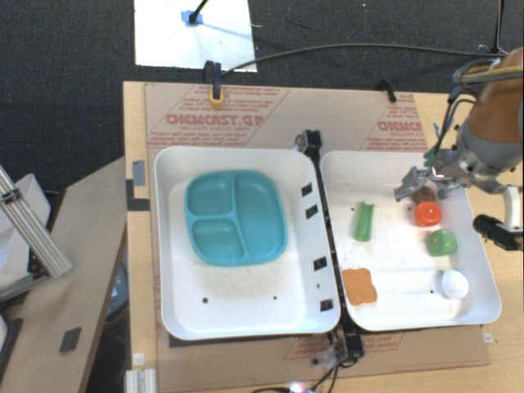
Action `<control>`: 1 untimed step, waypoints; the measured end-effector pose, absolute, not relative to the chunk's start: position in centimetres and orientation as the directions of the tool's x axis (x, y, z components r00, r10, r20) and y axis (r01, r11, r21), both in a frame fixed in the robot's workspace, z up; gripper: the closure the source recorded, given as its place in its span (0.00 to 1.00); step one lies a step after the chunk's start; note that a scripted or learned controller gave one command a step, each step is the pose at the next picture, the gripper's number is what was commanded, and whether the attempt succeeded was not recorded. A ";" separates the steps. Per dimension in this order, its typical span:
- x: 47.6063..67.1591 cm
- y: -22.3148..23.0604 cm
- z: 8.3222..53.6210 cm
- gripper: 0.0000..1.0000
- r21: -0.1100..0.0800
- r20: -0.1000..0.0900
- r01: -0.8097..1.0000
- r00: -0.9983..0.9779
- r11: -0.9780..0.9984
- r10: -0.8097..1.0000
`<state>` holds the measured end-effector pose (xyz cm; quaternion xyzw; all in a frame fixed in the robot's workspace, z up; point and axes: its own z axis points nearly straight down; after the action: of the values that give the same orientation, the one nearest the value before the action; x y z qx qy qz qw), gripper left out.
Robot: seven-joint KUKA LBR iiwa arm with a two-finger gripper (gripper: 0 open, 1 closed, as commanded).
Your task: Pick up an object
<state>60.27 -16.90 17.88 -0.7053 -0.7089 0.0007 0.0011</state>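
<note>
Red round object (427,214) | smooth | hand (424,185) just above

Non-task items around my workspace, seen from above

Tabletop (270,109): tan board printed with red lettering, carrying two white bins side by side. Left bin (176,293): holds a teal divided plate (236,217), lying flat near its middle. White paper sheet (192,23) on dark carpet beyond the tabletop, blue mark near its centre. Yellow-and-black clamp (214,84) at the tabletop's far edge.
</note>
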 end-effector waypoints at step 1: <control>59.4 -17.0 13.3 0.00 -0.002 0.000 1.000 -0.002 0.002 1.000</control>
<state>59.43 -16.96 13.26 -0.7065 -0.7077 0.0005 0.0007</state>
